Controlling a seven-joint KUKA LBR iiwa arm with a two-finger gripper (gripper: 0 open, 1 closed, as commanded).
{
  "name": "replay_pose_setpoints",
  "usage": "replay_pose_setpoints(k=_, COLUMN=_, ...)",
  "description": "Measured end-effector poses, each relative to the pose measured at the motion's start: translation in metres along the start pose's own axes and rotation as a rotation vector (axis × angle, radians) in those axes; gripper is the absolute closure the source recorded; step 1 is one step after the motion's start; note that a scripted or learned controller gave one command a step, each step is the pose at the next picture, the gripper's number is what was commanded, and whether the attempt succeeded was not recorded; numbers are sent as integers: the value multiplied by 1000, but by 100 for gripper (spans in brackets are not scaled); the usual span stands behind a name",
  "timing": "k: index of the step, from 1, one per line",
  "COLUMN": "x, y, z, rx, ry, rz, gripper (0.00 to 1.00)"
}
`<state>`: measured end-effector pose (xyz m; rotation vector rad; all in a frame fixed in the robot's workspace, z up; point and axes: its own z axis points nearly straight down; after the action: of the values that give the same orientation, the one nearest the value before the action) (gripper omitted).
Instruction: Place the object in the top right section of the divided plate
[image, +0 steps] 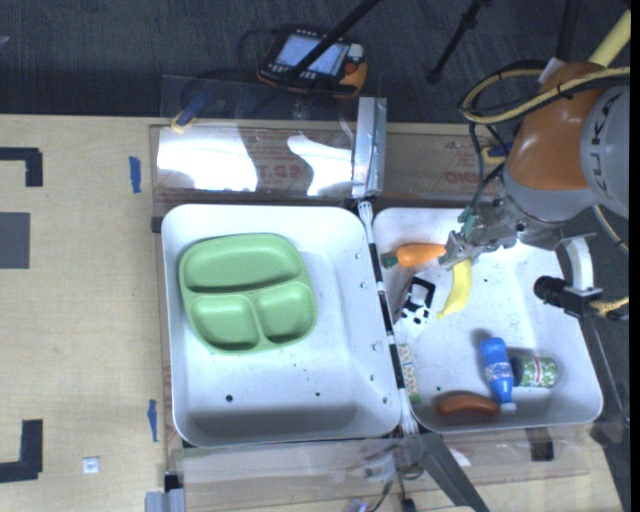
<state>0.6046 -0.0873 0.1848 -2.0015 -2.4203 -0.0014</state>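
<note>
Where the hand (462, 248) hovers, banana (458, 287) (long axis steep, tip lower-left).

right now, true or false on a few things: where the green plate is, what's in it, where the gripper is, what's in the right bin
1. The green divided plate lies in the left bin. True.
2. A banana sits in one of the plate's sections. False: the banana is in the right bin, and all the plate's sections hold nothing.
3. The gripper is over the right bin, beside the carrot and the banana's top end. True.
4. The blue bottle lies in the left bin. False: it is in the right bin, next to a green can.
5. A sausage lies near the right bin's front edge. True.
</note>
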Motion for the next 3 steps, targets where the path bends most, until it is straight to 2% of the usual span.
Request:
replay_pose_setpoints(k=1, x=0, y=0, z=0, rx=0, ry=0, rz=0, gripper=0)
replay_pose_setpoints(k=2, x=-19, y=61, z=18, rx=-5, ry=-5, rz=-337, gripper=0)
replay_pose_setpoints(k=3, x=-29, y=59, z=-57, rx=-7, ry=-7, rz=-772, gripper=0)
